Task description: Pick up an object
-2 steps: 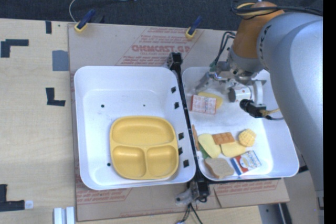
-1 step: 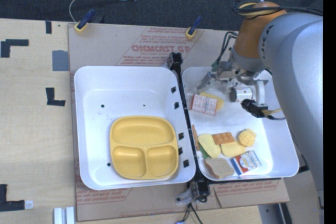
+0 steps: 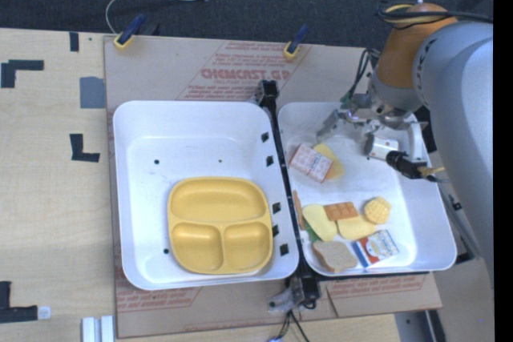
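The bench (image 3: 48,172) was pale wood under a cardboard sheet (image 3: 232,68), with dark carpet behind. The left bin (image 3: 136,132) carried a yellow divided tray (image 3: 220,224) toward its near right corner, the rest of its floor bare. The right bin (image 3: 433,252) held the candidate objects: a pink-and-white packet (image 3: 309,162) over a yellow piece near the divider, then a cluster along the near edge comprising a yellow wedge (image 3: 319,222), a cracker (image 3: 340,211), a round waffle (image 3: 377,210), a bread slice (image 3: 334,255) and a small carton (image 3: 377,246). The gripper (image 3: 359,130) hovered over the bin's far half, its fingers spread apart and nothing between them.

Risk, as judged: the near-edge items touch or overlap, so a descent there could catch two pieces or push one against the wall. The packet sits close to the divider, limiting finger room on that side. Open floor lay at the far edge and right wall.
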`<act>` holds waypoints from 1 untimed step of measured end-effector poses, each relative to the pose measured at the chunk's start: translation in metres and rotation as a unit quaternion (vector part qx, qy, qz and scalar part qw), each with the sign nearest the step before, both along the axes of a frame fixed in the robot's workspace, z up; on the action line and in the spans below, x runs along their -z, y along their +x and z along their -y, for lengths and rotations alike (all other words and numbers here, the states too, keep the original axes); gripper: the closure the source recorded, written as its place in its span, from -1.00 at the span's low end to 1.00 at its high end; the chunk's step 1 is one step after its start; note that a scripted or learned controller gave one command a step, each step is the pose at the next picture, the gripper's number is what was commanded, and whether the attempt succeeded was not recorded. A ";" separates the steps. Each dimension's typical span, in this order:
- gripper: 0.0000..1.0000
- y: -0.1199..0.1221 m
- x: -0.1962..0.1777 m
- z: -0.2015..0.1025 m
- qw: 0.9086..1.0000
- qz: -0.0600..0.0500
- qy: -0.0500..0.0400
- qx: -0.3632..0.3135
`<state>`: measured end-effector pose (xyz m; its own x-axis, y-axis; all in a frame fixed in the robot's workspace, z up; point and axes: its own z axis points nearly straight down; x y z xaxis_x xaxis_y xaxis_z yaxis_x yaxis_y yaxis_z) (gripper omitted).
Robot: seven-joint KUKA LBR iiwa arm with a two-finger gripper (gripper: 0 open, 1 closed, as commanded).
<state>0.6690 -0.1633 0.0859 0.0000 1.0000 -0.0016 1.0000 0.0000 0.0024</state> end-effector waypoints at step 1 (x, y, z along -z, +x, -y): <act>-1.00 -0.083 -0.002 0.031 1.000 0.001 0.000 0.001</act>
<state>0.5863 -0.1942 0.0877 0.0025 1.0000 -0.0023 1.0000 -0.0025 0.0050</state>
